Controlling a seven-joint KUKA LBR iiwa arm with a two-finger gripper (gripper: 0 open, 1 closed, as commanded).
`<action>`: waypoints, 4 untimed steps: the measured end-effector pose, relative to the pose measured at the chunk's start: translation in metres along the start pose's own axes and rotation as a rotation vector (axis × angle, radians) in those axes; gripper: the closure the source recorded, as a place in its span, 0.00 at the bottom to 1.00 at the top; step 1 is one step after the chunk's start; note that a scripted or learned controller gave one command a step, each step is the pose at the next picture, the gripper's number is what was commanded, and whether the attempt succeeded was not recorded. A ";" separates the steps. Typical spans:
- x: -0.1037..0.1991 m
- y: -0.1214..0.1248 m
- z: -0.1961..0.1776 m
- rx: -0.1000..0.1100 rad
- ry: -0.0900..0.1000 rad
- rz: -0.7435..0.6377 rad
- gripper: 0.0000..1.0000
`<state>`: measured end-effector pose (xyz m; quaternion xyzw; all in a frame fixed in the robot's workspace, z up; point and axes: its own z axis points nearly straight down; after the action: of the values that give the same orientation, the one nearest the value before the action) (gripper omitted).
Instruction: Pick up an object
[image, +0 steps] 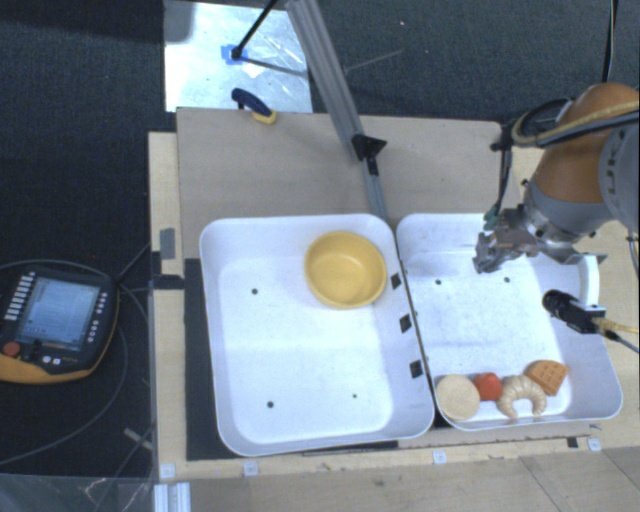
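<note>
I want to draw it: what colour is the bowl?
Yellow. The bowl shows best in the camera view, in the left bin.

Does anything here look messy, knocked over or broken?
Nothing stands out. The yellow bowl sits upright in the left bin, and the small food items lie bunched along the right bin's near edge.

Both bins (300, 400) look like smooth white plastic with a faint sheen. The yellow bowl (346, 268) is matt plastic. The bench (280, 165) around the bins looks like bare, dull wood or board. The arm's orange band (590, 135) is glossy.
</note>
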<state>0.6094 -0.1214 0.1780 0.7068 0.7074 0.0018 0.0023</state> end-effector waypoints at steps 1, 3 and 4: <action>0.000 0.001 -0.026 0.003 0.000 0.000 1.00; 0.101 0.005 -0.026 0.005 0.002 -0.004 1.00; 0.150 0.001 -0.027 0.005 0.002 -0.004 1.00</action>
<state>0.6097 0.0285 0.2045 0.7056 0.7086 0.0007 -0.0002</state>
